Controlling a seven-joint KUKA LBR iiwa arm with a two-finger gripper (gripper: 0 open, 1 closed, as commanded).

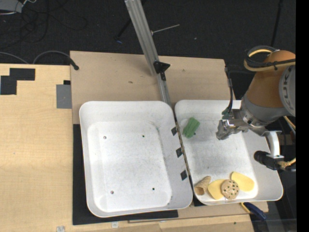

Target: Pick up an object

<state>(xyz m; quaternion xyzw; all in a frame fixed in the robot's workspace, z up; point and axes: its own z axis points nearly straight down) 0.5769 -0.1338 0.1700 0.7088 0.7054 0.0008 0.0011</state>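
Dark flooring with loose cables lies behind the work area, and a pale wooden tabletop (pixel 34 144) fills the left side, carrying black and grey flat patches near its upper left. A tan board (pixel 120 76) sits behind the two bins. A metal rail (pixel 145 37) slants down from the top centre toward the seam between the bins.

Left bin (pixel 91 129): white, shallow, with a few small dark specks on its floor. Black clips mark the edge it shares with its neighbour.

Right bin (pixel 212 110): the green block (pixel 191 127) lies in the upper left part, just beside the shared edge. Its long axis runs at a slant, upper end toward the right, lower end toward the left. It lies apart from the hand. Along the near edge lie a tan cone-like piece (pixel 203 183), a round yellow piece with holes (pixel 228 189) and a yellow flat piece (pixel 243 181), touching or overlapping; their exact shapes are hard to make out.

The hand (pixel 223 129) hangs over the upper middle of the right bin, right of the green block, nothing visible between its parts. Whether it is open or closed cannot be told; it shows as a small metallic cluster. The arm (pixel 268 86) enters from the right, cut off by the frame, its orange band uppermost, wrist angled down and to the left.
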